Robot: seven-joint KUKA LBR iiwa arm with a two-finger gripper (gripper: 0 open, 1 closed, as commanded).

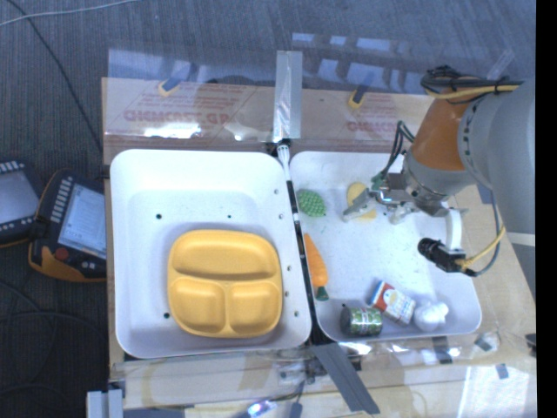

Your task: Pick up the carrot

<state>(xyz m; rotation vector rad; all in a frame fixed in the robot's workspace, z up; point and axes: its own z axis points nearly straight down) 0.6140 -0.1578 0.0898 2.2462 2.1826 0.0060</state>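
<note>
Left bin [130,181]: yellow divided tray [226,281] sits toward its near edge, three compartments facing up. Right bin [466,307]: green round item [311,203] near the far-left corner; yellow item [358,193] beside it toward the far edge. Along the near edge: dark green can [360,321] on its side, small carton [392,302] just beside it, white item [431,314] at the near-right corner. Off the bench's left edge, on the floor: teach pendant [74,229].
</note>
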